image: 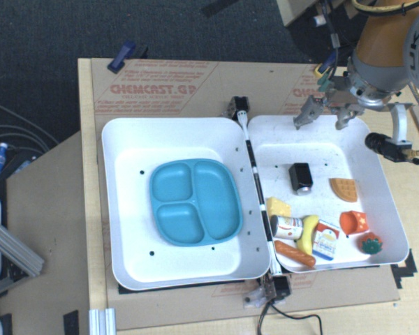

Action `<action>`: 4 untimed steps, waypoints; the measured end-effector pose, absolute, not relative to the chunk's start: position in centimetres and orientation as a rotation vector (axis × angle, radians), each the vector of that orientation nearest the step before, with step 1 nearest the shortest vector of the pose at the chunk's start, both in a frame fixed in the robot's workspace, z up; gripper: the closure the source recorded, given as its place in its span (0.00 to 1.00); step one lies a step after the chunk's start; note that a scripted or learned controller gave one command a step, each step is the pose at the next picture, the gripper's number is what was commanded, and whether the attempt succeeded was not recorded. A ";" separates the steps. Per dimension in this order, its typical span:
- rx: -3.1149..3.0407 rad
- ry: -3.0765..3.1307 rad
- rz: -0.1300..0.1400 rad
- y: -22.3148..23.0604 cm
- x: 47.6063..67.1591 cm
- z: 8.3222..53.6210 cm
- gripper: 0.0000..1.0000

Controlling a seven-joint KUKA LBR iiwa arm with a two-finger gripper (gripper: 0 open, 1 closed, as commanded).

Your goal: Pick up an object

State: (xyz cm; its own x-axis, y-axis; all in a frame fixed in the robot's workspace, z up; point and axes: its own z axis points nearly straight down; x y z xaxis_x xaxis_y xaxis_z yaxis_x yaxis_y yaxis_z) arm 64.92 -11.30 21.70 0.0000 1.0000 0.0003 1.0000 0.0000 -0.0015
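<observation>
**Gripper spread above the right bin, nothing between its fingers**

The bench [91, 187] fills the middle of the frame and carries 2 white bins. The left bin [126, 145] holds a blue divided plate [195, 202] with 3 compartments, lying flat near its centre. The right bin [279, 135] holds the small objects, clustered toward its lower half. The arm [387, 40] enters at the upper right, and its gripper [326, 116] hangs over the right bin's upper rim, its 2 fingers apart and gripping nothing. Below it, well apart, a black block [300, 176] lies alone mid-bin. To the right sit a waffle piece [343, 188], an orange-red piece [354, 222] and a strawberry [370, 243]. At the lower left, a banana [308, 234] touches a small carton [325, 243] and a sausage [294, 254].
</observation>
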 end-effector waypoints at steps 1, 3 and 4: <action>-2.221 -2.220 0.001 -11.4 63.0 8.4 0.00; -2.222 -2.221 -0.001 -11.4 63.1 9.5 0.00; -2.220 -2.218 0.003 -12.5 62.0 8.4 0.00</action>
State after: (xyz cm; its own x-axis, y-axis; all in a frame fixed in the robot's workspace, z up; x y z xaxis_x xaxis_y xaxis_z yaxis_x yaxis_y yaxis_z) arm 61.98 -12.51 8.44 0.0008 1.0000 0.0007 1.0000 -0.0008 -0.0037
